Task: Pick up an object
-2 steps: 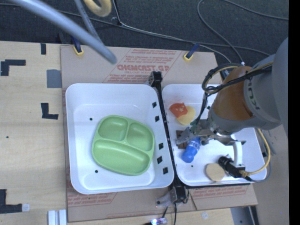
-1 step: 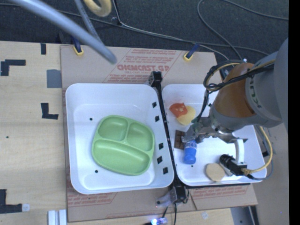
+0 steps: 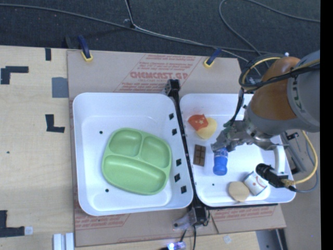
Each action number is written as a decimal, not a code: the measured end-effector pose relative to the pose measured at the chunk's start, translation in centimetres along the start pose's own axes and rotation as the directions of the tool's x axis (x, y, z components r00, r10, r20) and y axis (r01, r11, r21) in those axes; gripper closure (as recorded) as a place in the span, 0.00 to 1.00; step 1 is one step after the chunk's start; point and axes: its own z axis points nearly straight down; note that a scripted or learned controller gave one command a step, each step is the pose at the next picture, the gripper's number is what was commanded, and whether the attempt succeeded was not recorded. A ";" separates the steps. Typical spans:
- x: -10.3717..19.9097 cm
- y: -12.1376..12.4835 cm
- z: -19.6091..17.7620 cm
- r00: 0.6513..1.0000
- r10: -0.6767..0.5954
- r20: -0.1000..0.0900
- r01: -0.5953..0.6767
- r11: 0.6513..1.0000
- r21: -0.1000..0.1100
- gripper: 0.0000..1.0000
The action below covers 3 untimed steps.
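Note:
The right bin point(image 3: 237, 201) holds several small objects. A blue bottle-like piece point(image 3: 220, 164) stands near its middle. My gripper point(image 3: 225, 146) hangs directly over the top of this blue piece, touching or nearly touching it. A brown chocolate bar point(image 3: 199, 154) lies to the left of it. A red item point(image 3: 197, 121) and a yellow item point(image 3: 207, 130) rest together farther back. At the front lie a tan round piece point(image 3: 239, 191) and a small white can point(image 3: 254, 182).
The left bin point(image 3: 83, 113) carries a green divided plate point(image 3: 137, 161). A black divider point(image 3: 179, 134) runs between the bins. The arm's grey body and orange band point(image 3: 278, 95) cover the right bin's back right corner. Cables loop along the right side.

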 end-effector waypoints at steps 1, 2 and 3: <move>-0.1 0.9 -5.9 1.000 -0.002 0.000 0.002 1.000 -0.003 1.00; 0.6 1.2 -10.3 1.000 -0.002 0.000 0.002 1.000 0.000 1.00; 6.0 2.5 -10.6 1.000 -0.006 -0.002 0.006 1.000 0.003 1.00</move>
